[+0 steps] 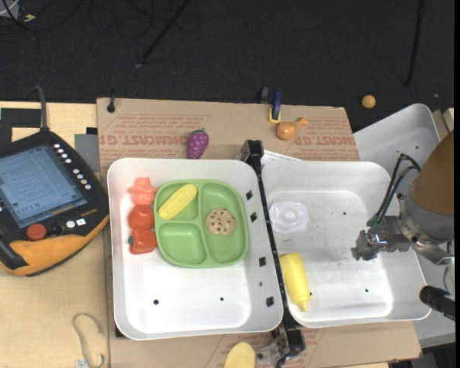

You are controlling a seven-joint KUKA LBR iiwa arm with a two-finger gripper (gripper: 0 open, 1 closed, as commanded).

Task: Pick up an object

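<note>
**Arm at right bin's edge, nothing lifted**

Camera view: two shallow white plastic bins side by side at frame centre, on brown printed cardboard (230,129).

Left white bin (184,313): green three-compartment plastic plate (188,245) in its upper half. Yellow toy corn cob (175,200) lies tilted in the plate's upper-left compartment. Round tan cookie with dark chips (220,221) sits in the upper-right compartment. Large lower compartment bare. Red-and-pink blocky toy (141,215) stands just beside the plate's left rim, pink part on top, red below.

Right white bin (345,305): clear round plastic cup or lid (289,215) near its upper-left corner. Yellow banana-like toy (294,279) lies along the bin's left wall in the lower-left area, below the clear piece and apart from it.

Grey two-finger gripper (366,248) is at the right side of the right bin, mid-height, with dark cables looping above it. It is well apart from the yellow toy and the clear piece. Too dark and small to read the pincer: can't tell its state, nothing seen in it.

Outside the bins: purple toy grape bunch (198,143) and orange pear-shaped toy (289,128) on the cardboard above. Small orange ball (368,101) on dark floor, upper right. Grey-and-orange control pendant with screen (34,202) at left. Yellow rounded object (241,355) at bottom edge.
</note>
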